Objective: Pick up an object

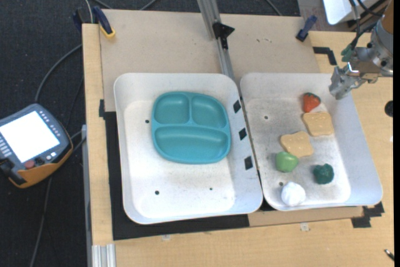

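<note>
The gripper (342, 85) hangs over the right bin (359, 153). Nobody can tell if it is open. The bench (156, 40) is tan.

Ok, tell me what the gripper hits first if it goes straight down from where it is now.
Probably the right bin near its upper right rim: the gripper hangs above that corner. The red object lies just to its left in the view, close enough that depth makes this uncertain.
</note>
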Motion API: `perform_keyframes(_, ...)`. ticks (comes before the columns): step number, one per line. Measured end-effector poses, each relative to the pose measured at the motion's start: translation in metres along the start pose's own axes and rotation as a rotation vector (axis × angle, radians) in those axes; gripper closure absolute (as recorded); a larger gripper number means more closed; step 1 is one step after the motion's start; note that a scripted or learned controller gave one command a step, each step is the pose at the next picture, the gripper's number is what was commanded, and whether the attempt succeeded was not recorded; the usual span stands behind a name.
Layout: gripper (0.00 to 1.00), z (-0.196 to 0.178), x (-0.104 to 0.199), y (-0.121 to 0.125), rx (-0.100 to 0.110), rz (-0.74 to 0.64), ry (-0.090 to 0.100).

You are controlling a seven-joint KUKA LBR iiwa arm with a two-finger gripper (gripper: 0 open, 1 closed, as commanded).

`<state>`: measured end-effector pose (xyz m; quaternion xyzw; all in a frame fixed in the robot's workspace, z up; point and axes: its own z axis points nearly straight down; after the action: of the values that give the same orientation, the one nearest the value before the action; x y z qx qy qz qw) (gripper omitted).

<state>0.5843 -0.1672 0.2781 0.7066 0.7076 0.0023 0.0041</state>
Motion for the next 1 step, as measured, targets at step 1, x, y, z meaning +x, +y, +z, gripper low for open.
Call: perform_keyframes(1, 1.00, 0.0036, 0.0454, -0.0051, 0.010, -0.004, 0.005)
